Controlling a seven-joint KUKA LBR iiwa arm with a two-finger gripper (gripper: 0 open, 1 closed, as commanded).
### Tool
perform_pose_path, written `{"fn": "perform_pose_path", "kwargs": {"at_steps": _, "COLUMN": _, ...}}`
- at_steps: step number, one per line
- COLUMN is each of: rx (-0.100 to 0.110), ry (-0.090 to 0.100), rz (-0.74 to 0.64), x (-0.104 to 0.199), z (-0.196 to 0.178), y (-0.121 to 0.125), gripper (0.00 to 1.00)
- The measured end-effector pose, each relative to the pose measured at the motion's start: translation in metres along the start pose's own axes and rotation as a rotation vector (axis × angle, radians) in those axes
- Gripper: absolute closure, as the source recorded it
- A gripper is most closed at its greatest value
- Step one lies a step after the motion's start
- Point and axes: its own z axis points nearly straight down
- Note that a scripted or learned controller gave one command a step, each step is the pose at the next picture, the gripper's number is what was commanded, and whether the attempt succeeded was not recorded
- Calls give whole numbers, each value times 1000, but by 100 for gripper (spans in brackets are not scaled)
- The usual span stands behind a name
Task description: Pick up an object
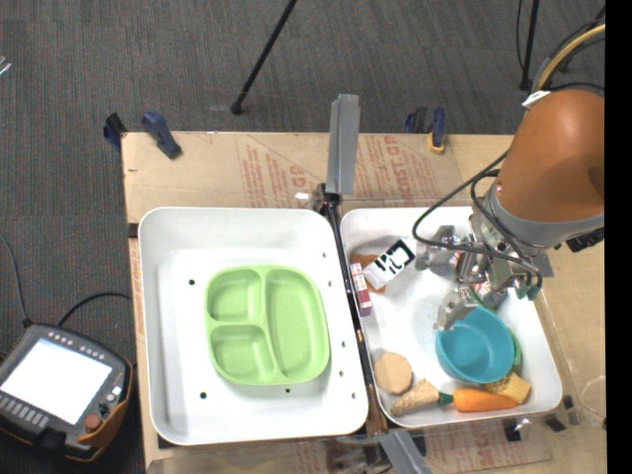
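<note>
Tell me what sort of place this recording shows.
Probably a robotics lab: a plywood bench with clamped-on white bins, a teach pendant on grey carpet, and tripod legs behind.

A teal bowl (476, 349) sits upright in the right bin (415, 299).
</note>
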Motion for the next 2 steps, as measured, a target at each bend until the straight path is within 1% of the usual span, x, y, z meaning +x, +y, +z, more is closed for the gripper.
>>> {"fn": "perform_pose_path", "kwargs": {"at_steps": 1, "rx": -3, "ry": 8, "rz": -168, "x": 24, "z": 116, "y": -29, "gripper": 0}}
{"fn": "perform_pose_path", "kwargs": {"at_steps": 2, "rx": -2, "ry": 4, "rz": -161, "x": 11, "z": 149, "y": -6, "gripper": 0}}
